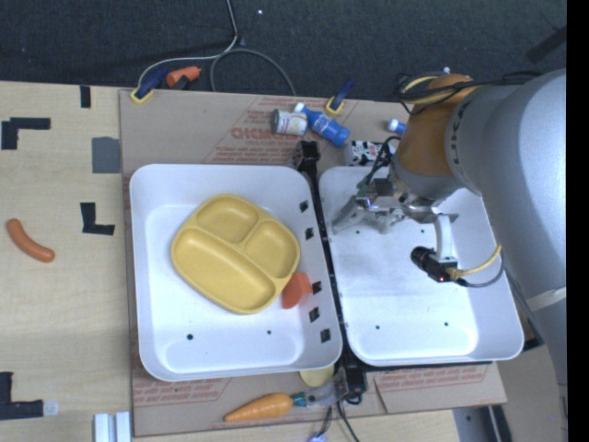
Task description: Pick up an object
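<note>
Low over the upper left part of the right bin (460, 339), the pincer (363, 212) points toward the divider between the two bins; its metal fingers are a blur of grey against the white floor, so I cannot tell how far apart they stand, and nothing can be seen between them. Behind it the arm's orange band (425, 141) and broad grey body (520, 173) reach in from the right, with a black cable fitting (434, 263) and a yellow wire hanging just below the wrist. Things that could be picked up lie in the left bin (166, 339): a yellow divided plate (235, 251) sits tilted across the middle, and a small orange-red piece (295, 290) touches its lower right edge, near the divider. Both bins rest on a brown cardboard sheet (184, 127) on the desk (55, 339). On the cardboard above the bins lies a white and blue bottle (313, 122) on its side. Below the bins a toy carrot (259, 407) lies on the cardboard's lower edge. Well apart to the left, a toy sausage (29, 240) lies on the desk's pale wood among black tape marks.
</note>
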Controlling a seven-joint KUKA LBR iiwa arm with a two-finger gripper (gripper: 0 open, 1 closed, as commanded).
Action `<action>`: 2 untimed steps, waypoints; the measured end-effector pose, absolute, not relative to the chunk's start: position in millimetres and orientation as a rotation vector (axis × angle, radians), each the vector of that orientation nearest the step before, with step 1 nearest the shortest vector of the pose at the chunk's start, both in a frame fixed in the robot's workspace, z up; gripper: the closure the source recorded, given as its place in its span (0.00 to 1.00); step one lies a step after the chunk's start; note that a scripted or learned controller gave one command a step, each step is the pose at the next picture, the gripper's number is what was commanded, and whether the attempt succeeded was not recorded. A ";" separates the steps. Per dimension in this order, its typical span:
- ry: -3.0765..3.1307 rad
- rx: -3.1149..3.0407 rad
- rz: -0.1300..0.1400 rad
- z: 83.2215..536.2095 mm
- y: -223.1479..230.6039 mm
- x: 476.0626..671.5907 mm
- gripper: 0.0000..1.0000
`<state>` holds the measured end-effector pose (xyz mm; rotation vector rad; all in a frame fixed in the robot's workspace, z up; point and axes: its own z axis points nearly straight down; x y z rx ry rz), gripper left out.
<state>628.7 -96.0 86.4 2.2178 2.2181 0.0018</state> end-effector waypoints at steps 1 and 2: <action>2.223 2.216 0.004 85.5 -107.4 670.5 0.00; 2.219 2.217 0.000 85.9 -99.3 656.9 0.00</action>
